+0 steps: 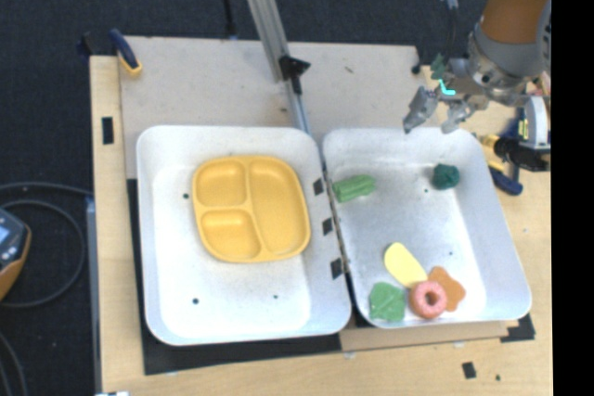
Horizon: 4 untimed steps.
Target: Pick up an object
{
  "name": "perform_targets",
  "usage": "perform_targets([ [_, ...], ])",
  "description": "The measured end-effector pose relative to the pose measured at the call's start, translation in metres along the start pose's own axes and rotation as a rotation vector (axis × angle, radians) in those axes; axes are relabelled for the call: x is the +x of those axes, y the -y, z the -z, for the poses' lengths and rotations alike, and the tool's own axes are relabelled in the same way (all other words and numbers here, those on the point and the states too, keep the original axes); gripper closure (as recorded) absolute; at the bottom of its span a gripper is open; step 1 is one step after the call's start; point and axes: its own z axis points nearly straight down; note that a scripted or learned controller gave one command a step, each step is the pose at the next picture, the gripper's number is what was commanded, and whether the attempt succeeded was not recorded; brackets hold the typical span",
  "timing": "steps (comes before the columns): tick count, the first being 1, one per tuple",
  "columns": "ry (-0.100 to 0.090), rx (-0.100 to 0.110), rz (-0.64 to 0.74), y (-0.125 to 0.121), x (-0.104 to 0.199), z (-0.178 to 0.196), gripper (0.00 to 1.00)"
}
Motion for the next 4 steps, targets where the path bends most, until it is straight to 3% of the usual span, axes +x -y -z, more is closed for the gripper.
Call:
perform_targets([
  [1,0.0,-0.003,0.0,-0.001,0.0,0.001,0.0],
  [3,0.002,0.002,-0.001,0.001,-0.005,-0.082,0.0],
  [4,0.002,0.001,-0.001,-0.001,-0.012,-0.142,0.0],
])
